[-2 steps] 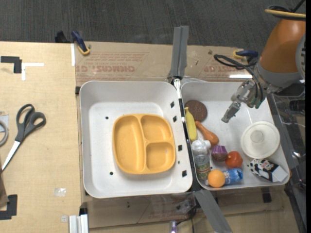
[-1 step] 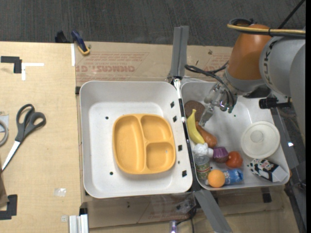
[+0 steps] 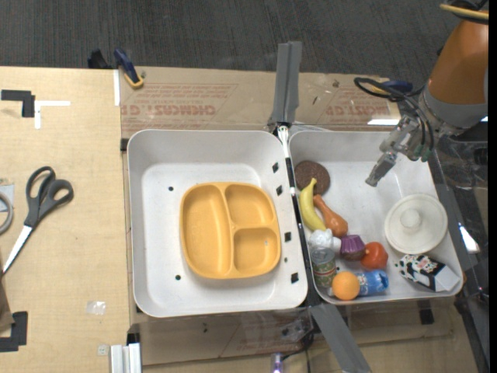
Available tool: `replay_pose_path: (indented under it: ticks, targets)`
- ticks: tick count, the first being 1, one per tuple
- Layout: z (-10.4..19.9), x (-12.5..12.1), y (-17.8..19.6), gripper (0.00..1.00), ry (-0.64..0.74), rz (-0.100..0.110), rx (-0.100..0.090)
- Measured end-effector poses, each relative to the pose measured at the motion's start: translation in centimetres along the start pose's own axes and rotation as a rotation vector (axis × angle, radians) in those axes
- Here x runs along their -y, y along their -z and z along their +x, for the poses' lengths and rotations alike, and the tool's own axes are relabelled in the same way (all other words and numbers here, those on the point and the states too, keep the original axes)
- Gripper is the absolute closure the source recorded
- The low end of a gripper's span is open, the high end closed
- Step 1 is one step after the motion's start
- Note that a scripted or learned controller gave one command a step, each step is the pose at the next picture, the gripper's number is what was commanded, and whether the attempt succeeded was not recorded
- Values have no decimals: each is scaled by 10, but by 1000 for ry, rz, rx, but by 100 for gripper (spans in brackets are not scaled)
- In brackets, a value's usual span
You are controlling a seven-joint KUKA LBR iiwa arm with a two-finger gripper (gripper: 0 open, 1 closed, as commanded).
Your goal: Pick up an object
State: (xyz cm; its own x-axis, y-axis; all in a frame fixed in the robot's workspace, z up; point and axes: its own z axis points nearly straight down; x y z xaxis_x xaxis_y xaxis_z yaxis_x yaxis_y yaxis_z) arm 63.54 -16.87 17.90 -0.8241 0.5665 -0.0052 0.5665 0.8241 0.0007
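The arm [image 3: 460, 68] runs off the top and right edges, so most of it is cut off. The pincer [image 3: 386, 164] is small and dark, and its tips are too blurry to tell apart. A clear bottle [image 3: 322, 256] lies partly under the purple thing [image 3: 352, 246]. At the left edge, a round grey thing [image 3: 4, 210] is cut off.

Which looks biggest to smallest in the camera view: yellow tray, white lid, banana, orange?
1. yellow tray, by far the largest
2. white lid
3. banana: about as long as the lid is wide but much thinner, so it covers less area
4. orange, smallest
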Motion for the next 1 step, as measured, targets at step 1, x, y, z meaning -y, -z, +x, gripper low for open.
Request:
replay_pose_path:
  ticks: [1]
  targets:
    - [48, -58, -83, 0, -151, -1, -2]
